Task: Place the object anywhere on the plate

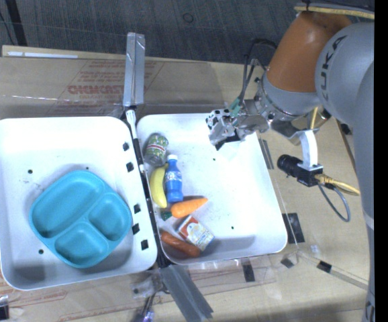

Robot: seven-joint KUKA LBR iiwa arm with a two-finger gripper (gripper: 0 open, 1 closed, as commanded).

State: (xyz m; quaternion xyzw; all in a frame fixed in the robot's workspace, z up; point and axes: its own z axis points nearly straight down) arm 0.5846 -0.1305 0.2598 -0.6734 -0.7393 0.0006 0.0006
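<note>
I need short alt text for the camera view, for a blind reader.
The tool hangs over the right bin; along its left side lie a banana, bottle and carrot. A blue plate sits in the left bin.

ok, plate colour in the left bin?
Light blue plate, with three compartments, clearest in the camera view.

Two shallow white bins side by side on the bench: left bin [53,123], right bin [244,180], long edges touching. Black clips [128,147] spaced along the shared edge. Upright grey metal bar [134,66] at the far end of that seam. Brown cardboard sheet [60,79] under the bins, faint red print near its far edge. Black tape strips [293,228] on the bench by the right bin's near right corner. Dark carpet [180,12] beyond the bench's far edge.
</note>
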